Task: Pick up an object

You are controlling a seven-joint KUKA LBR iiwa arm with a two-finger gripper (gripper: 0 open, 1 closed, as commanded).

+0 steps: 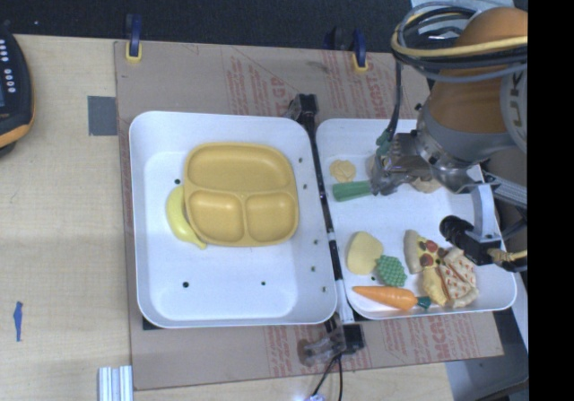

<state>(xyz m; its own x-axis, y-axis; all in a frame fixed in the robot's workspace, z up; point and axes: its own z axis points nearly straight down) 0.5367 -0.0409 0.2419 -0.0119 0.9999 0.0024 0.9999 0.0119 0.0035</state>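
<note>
Two bins: left bin (152,211) keeps a yellow divided plate (240,191); right bin (354,135) gathers toy food.
Claw (384,177): low beside a green stick (352,190), within reach; grip unclear.

I logged the candidate objects in the right bin (502,300). A green bar-shaped piece (352,190) lay flat near the bin's left wall, its long axis running across the bin. A small round yellow piece (343,169) sat just beyond it, toward the far left corner. A pale yellow rounded piece (363,252) lay nearer the front, by the left wall, with a green textured piece (390,270) touching its right side. An orange carrot (384,297) lay lengthwise along the front edge. A pizza slice (459,277) rested flat toward the front right corner, beside a cream wedge (414,251).

In the left bin (224,300), a yellow divided plate (240,192) sat upright near the centre, overlapping a yellow banana (178,220) at its left.
</note>
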